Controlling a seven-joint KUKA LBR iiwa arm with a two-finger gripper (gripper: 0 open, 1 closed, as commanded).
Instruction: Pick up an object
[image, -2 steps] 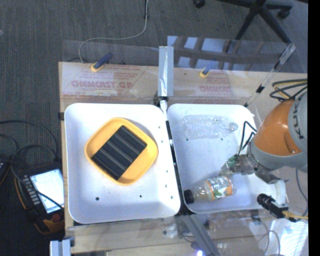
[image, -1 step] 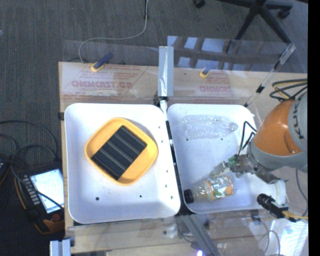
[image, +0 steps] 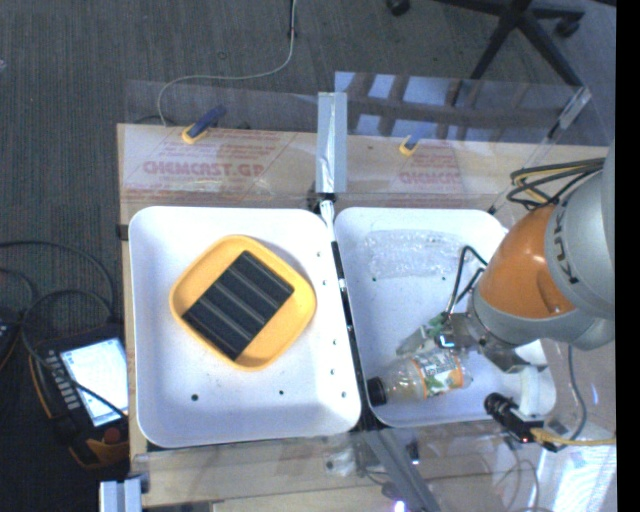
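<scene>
Plastic bottle (image: 420, 378) lying in right bin (image: 400, 260).
Gripper (image: 452, 338) touching bottle's upper side; can't tell its state.

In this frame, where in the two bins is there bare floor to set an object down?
Left bin: bare strips all around the yellow dish, widest along the near edge. Right bin: far-left half is free. Its near-right corner is crowded by the plastic bottle and gripper.

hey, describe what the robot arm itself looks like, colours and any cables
The arm is a rounded grey casing with a wide orange band above the wrist. Thin black cables loop beside it, and a yellow cable trails below.
</scene>
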